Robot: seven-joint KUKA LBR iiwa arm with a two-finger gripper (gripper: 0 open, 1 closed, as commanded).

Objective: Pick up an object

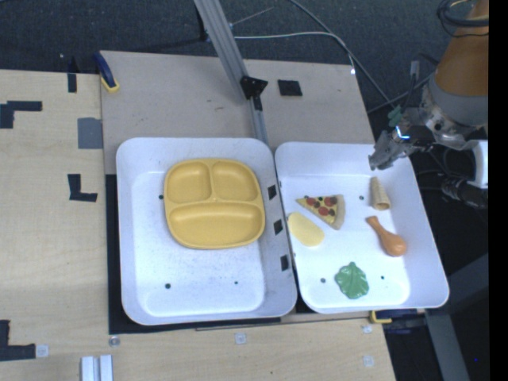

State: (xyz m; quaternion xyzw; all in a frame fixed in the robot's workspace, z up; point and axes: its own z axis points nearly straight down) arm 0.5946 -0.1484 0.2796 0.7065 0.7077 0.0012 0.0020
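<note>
The right bin [413, 292] holds a pizza slice [324, 208], a pale yellow round piece [305, 230], a green leafy piece [352, 280], an orange drumstick [386, 236] and a small tan cone-shaped piece [380, 194]. My gripper [384, 154] hangs over the bin's far right corner, just above and beyond the tan piece. Nothing shows between its fingers. The arm with its orange band [467, 63] enters from the upper right.
The left bin [143, 284] carries a yellow divided plate [213, 202]. A slanted metal bar [226, 42] runs down to the gap between the bins. Cables trail across the dark floor behind the bench.
</note>
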